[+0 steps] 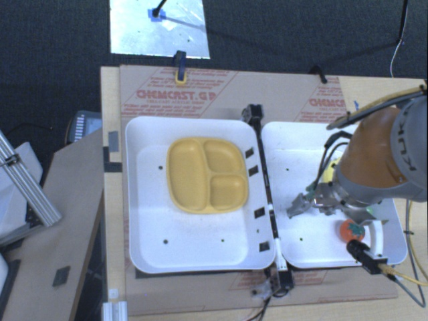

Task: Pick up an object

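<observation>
The bench (221, 273) is seen from a single fixed camera mounted overhead, aimed down at a slant so that the far edge lies toward the top of the frame. Both white bins are taken in whole, the left bin (144, 246) near the centre and the right bin (294, 139) toward the right side. Dark floor (53, 32) beyond the bench is included at a moderate distance. The arm (381, 156) is caught entering from the right.
</observation>
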You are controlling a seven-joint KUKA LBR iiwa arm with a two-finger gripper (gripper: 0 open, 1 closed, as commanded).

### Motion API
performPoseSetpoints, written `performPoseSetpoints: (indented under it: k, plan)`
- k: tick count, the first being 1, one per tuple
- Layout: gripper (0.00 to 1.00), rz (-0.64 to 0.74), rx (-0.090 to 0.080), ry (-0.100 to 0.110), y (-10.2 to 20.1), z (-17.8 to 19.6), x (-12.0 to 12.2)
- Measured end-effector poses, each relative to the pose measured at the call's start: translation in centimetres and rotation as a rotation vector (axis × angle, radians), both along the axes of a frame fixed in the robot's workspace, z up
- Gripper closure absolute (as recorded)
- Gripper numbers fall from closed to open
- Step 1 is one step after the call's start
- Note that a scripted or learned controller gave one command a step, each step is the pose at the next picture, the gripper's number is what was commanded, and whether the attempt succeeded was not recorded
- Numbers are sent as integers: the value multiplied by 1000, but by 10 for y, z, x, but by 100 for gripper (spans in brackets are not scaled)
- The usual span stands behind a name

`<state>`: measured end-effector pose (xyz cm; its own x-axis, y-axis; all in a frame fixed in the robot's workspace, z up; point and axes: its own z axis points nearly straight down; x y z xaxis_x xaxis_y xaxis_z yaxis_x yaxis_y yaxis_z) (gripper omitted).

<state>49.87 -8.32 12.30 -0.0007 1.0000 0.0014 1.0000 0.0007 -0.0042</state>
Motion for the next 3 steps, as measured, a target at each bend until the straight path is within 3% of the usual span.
performPoseSetpoints:
  k: [1,2,3]
  plan:
    - [0,-1,0,-2,0,-41,0]
    - [100,-1,-1,-6,0,-28,1]
    - [100,0,-2,-10,-1,24,-7]
